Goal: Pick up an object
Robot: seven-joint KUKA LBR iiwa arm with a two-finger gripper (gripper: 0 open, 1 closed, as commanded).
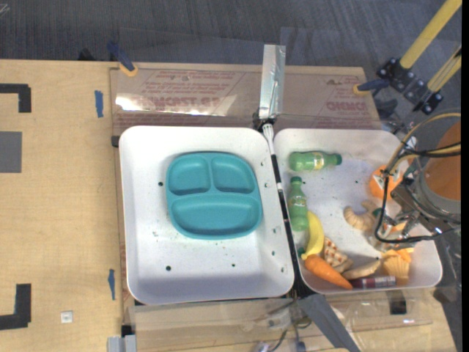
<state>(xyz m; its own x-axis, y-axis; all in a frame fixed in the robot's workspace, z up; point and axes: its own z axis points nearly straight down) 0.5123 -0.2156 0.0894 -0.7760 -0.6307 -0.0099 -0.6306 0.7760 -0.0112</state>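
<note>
The pale wooden bench [58, 218] carries two shallow white plastic bins with rounded corners. The left bin [146, 270] holds one smooth teal plate [214, 194], moulded into three sections. The right bin [344, 174], just beside it, holds small toys: a green bottle [314, 160] lying flat near the far wall, a second green bottle [297, 204] along the shared wall, a curved yellow banana [314, 235] below it, a tapered orange carrot [327, 272] near the front wall, and a knobbly beige piece [358, 218] mid-bin. The arm [443, 178] is cut off at the right edge; black cables hide the jaws, so their state cannot be told.
</note>
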